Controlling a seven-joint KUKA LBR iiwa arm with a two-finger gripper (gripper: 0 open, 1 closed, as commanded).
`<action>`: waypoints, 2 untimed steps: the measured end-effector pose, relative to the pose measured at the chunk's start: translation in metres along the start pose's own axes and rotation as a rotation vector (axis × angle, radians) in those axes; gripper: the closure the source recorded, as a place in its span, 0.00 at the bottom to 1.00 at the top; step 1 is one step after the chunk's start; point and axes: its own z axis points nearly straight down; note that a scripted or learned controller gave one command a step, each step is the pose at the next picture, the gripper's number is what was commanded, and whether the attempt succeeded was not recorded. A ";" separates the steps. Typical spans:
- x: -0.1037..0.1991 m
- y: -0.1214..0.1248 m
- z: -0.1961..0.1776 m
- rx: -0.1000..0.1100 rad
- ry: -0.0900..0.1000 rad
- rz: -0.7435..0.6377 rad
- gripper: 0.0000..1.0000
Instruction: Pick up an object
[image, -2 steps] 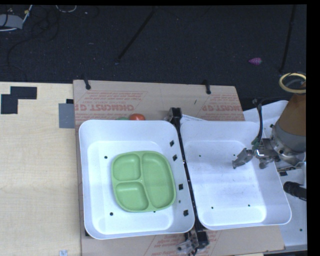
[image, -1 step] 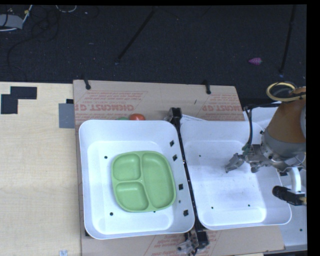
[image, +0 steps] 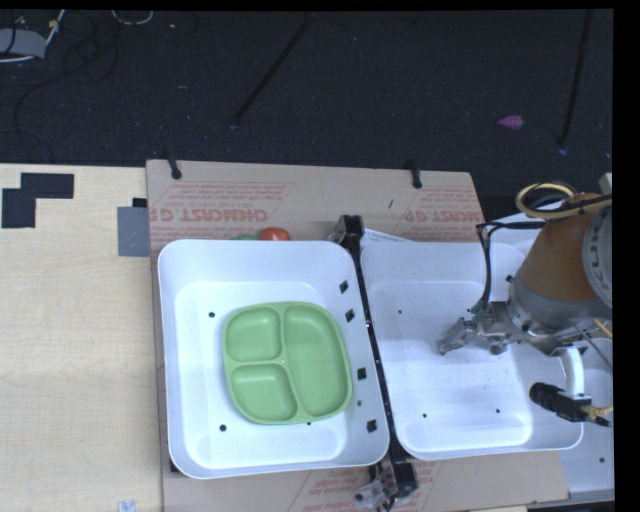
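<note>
The arm (image: 590, 262) was grey, with a broad orange band (image: 556, 262) just behind the wrist. Below that band sat a paler grey collar (image: 540, 318), and from it the gripper (image: 452, 342) ran out as small, dull-metal fingers. A black cable (image: 487, 262) looped up behind the jaws, and a yellow-and-black cable coil (image: 545, 194) lay further back.

We see only the top of an orange-red object (image: 273, 235) behind the left bin's far rim (image: 250, 243), too little to name it. The arm (image: 575, 265) runs off the right edge, and the gripper (image: 472, 335) is too small and blurred to read.
</note>
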 end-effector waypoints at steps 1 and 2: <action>-0.001 0.000 -0.012 -0.001 0.000 0.002 1.00; -0.003 -0.009 -0.069 -0.004 -0.001 0.005 1.00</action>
